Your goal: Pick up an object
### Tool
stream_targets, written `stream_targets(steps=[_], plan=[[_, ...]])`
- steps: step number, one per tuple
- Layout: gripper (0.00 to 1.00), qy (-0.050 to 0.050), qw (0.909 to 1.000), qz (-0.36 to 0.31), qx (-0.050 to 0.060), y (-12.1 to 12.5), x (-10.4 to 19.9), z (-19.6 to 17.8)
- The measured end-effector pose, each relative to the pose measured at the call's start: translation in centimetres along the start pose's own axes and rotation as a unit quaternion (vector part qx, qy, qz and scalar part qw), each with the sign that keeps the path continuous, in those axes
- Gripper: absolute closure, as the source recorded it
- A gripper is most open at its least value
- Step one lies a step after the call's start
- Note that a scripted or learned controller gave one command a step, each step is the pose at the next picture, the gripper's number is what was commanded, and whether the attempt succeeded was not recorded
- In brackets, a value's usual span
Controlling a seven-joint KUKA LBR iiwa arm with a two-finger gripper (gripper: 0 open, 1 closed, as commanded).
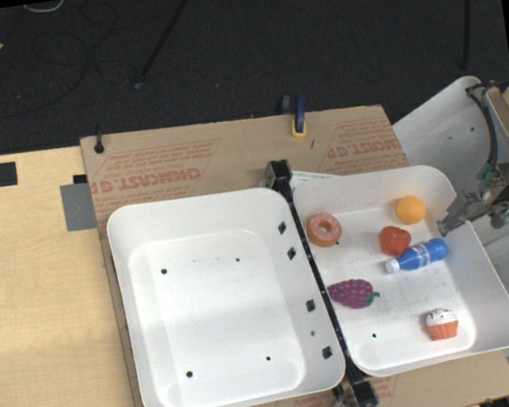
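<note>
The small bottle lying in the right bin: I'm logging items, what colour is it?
The small plastic bottle is blue with a white cap end, seen clearly in the camera view.

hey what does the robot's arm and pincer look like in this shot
At the right edge, the pincer is a slim grey metal piece tapering to a point over the right bin's rim. Behind it sits darker grey hardware, with a thin dark cable curving up beside a pale housing.

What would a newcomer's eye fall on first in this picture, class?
Probably the bright toys in the right bin: an orange ball, a red fruit, a blue bottle, a doughnut, purple grapes and a cupcake. The gripper sits at that bin's right rim.
</note>
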State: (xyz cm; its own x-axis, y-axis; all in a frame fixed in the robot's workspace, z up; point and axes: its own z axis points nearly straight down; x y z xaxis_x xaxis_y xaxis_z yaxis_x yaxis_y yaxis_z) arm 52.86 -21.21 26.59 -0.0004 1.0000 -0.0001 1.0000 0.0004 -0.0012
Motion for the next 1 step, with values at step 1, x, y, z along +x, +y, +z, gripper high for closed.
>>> stream_targets(steps=[1], plan=[[1.0,0.0,1.0,-0.001,0.0,0.0,-0.07,-0.98]])
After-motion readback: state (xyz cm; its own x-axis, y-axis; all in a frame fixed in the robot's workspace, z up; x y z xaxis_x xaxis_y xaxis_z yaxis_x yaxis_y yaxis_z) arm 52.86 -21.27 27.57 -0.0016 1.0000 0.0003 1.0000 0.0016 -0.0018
